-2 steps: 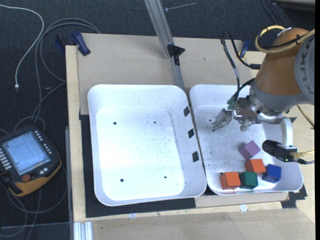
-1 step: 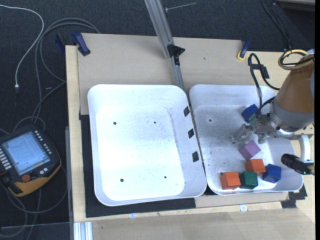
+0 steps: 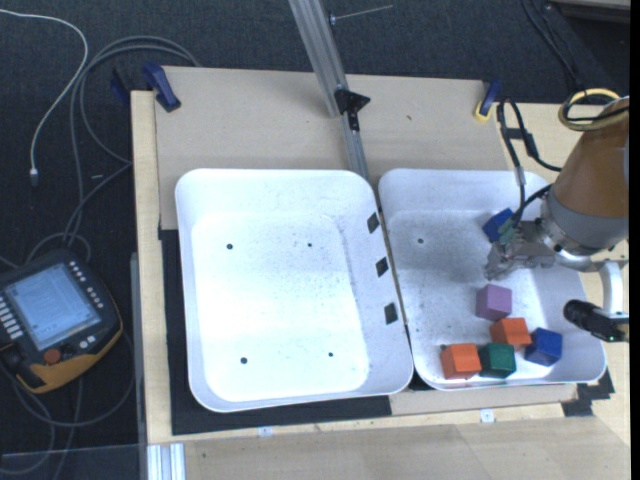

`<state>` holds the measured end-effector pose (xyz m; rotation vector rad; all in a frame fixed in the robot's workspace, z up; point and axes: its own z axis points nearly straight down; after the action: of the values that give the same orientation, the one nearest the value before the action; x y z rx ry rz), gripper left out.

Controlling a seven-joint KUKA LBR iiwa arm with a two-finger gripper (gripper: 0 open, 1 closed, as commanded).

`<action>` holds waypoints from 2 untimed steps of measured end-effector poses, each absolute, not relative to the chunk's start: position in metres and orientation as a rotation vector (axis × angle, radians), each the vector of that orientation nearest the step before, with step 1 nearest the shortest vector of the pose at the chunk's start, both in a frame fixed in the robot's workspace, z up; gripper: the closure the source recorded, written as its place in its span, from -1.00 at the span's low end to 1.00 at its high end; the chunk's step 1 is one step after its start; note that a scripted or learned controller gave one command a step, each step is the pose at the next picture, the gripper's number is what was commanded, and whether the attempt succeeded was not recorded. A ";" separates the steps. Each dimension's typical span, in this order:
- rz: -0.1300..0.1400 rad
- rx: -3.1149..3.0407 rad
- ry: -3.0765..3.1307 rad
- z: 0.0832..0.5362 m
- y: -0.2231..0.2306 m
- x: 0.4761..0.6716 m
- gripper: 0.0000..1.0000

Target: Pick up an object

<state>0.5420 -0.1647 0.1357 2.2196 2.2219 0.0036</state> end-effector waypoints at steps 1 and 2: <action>0.003 2.221 2.222 0.135 -0.165 0.542 -1.00; -0.004 2.228 2.228 0.097 -0.132 0.497 -1.00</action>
<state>0.4968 -0.1324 0.0972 2.2276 2.2283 -0.0041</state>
